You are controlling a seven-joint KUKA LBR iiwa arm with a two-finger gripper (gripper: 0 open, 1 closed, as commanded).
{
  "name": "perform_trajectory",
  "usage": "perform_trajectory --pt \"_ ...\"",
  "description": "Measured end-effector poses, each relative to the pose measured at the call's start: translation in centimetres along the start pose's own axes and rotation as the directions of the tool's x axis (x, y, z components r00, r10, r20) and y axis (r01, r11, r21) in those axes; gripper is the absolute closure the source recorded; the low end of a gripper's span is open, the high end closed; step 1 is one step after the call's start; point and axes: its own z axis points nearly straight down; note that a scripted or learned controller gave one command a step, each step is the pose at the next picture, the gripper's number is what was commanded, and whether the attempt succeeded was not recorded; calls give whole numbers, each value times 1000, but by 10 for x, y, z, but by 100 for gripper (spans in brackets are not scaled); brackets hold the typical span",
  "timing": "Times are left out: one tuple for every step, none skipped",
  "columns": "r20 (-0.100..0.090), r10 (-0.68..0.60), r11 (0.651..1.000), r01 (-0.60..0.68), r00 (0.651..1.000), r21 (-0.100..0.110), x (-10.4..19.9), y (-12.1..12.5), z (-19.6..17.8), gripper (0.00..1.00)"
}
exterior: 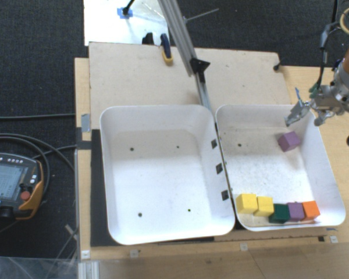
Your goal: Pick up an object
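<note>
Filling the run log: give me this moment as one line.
gripper: over right bin's far right edge, holding nothing | nearest: lone purple block | five blocks along near wall

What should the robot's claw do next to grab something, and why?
Probably drop toward the lone purple block. The gripper hangs just above and right of it in the right bin, holding nothing, while the other blocks sit crowded along the near wall.

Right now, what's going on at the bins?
The grey arm's two-finger gripper hangs over the far right edge of the right white bin, holding nothing. A loose purple cube lies just below it. Two yellow, one green, one purple and one orange cube line the near wall.
</note>
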Motion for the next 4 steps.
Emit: perform_trajectory --pt "0 2 1000 -2 1000 -2 -25 7 135 0" --pt "-1 -4 1000 4 1000 -4 -4 61 153 0" --pt "2 -4 1000 4 1000 -5 -6 60 140 100" --pt "-2 -6 1000 5 1000 -8 51 61 54 100"
